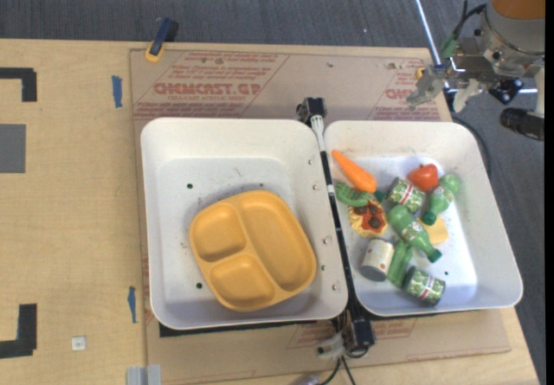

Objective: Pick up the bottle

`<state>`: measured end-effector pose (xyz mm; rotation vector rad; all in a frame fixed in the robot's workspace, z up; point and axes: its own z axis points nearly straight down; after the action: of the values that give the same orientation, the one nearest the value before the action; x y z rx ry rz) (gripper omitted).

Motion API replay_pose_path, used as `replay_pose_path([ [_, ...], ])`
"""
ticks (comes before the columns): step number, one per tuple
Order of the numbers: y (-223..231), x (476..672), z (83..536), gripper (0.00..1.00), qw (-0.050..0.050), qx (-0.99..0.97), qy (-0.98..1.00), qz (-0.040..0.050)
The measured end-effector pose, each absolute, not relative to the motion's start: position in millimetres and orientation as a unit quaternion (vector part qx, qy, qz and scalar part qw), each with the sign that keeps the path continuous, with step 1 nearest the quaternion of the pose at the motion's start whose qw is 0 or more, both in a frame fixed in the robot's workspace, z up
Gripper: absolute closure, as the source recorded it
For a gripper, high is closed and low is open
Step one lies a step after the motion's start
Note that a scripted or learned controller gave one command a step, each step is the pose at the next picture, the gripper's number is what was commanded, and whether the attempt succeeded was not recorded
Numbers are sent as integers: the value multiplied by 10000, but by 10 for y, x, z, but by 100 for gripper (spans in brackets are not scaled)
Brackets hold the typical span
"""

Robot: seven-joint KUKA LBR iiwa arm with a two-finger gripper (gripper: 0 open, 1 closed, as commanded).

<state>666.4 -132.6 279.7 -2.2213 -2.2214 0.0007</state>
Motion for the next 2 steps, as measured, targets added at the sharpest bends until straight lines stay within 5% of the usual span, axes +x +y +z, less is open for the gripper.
replay_pose_path([
  [1, -874, 6036, 1989, 0, 9, -6326, -7745, 3],
  [2, -1412, 5344, 1167, 0, 5, -6243, -7812, 6],
])
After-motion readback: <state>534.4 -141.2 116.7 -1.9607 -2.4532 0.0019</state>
